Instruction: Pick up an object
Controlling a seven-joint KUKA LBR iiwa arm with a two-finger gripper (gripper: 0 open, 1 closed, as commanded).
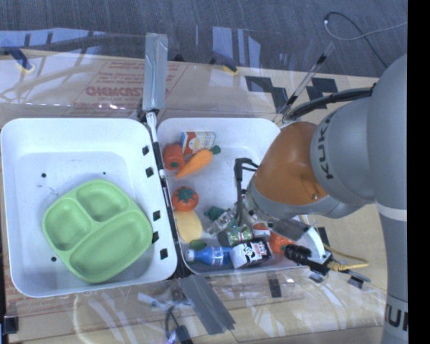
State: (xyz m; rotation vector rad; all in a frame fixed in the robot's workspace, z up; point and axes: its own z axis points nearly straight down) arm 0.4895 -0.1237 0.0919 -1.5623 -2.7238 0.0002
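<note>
My gripper is low in the right bin, near its front half, under the grey arm and orange wrist band. It hangs over a crowd of toy items: a small dark green piece just to its left, a green-labelled can beneath it, and a black-and-white carton to its lower right. A blue bottle lies along the front wall. A yellow fruit and a tomato sit to the left. The arm hides the bin's right part.
At the back of the right bin lie a carrot, an orange-red fruit and a small juice carton. The left bin holds a green divided plate. A divider wall separates the bins.
</note>
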